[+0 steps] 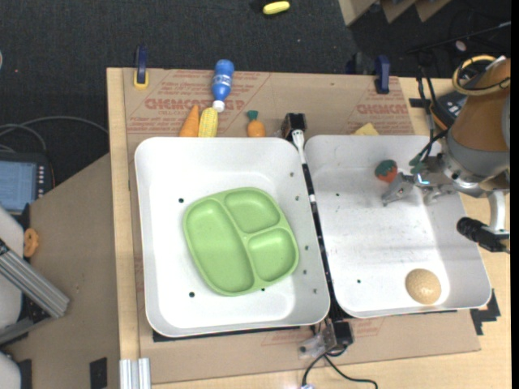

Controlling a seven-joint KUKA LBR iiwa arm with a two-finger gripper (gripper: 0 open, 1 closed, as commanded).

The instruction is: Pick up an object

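Pincer [399, 191] blurs beside a small red-and-green object [385, 168], its finger spread impossible to tell

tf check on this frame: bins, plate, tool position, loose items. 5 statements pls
1. The green divided plate lies in the left bin. True.
2. A tan round object sits near the right bin's front edge. True.
3. The tool is over the left bin. False: it is over the right bin, close to a small red and green object.
4. The blue and white bottle lies inside the right bin. False: it lies on the board behind the left bin.
5. A corn cob lies behind the left bin. True.
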